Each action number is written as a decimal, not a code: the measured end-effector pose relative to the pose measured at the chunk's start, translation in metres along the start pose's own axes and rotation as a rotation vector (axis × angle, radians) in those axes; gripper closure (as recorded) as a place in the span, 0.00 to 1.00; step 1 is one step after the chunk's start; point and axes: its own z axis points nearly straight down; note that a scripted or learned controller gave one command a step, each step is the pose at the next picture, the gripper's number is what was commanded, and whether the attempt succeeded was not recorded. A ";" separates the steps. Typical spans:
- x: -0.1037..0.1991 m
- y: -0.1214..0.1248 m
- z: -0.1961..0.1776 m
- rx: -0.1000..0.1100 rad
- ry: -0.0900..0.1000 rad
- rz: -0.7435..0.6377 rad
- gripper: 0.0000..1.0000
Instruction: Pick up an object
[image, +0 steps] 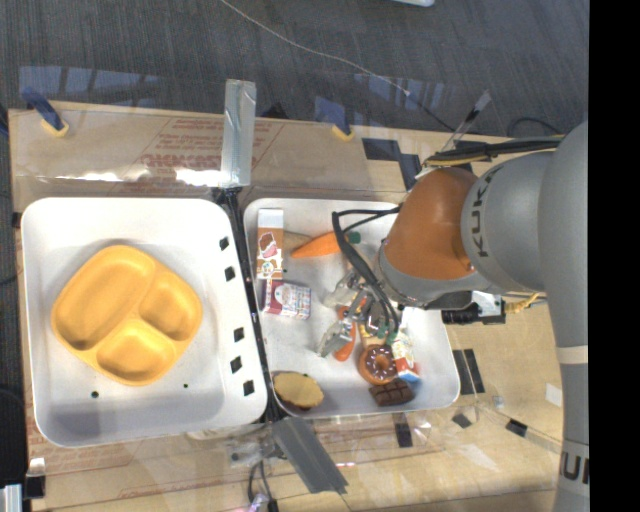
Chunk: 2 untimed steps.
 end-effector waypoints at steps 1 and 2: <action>-0.077 0.055 0.000 -0.001 -0.001 -0.054 0.00; -0.034 0.011 0.000 -0.002 -0.001 -0.183 0.00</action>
